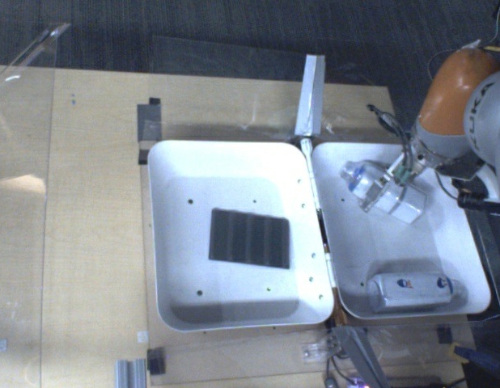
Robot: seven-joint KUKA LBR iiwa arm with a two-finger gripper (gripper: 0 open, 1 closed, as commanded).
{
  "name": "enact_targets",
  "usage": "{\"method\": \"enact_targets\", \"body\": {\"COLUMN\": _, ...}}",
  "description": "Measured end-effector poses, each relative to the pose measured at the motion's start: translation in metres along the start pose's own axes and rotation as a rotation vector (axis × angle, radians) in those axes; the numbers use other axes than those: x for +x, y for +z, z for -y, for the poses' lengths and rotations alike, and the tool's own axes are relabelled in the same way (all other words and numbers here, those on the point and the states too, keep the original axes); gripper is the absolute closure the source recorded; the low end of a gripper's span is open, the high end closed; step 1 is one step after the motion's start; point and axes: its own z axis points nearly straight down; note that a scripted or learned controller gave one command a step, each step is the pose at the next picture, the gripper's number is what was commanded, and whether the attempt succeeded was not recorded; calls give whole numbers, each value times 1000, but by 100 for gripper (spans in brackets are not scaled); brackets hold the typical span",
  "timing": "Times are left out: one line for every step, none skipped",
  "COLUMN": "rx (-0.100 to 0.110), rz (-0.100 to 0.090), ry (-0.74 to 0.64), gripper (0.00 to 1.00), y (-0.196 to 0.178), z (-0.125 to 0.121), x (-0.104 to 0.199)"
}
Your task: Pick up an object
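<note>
The gripper hangs over the right bin, fingers too blurred to tell whether they grasp anything. A grey case lies near the front wall; a dark ribbed pad sits in the left bin.

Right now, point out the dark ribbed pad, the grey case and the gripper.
dark ribbed pad (pixel 250 238): camera view, its middle.
grey case (pixel 413 289): camera view, top face.
gripper (pixel 378 189): camera view, its tip.
</note>
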Motion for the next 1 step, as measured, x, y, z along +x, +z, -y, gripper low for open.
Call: {"method": "enact_targets", "body": {"rx": 6, "rz": -4, "ry": -6, "gripper": 100, "y": -9, "z": 1, "x": 2}}
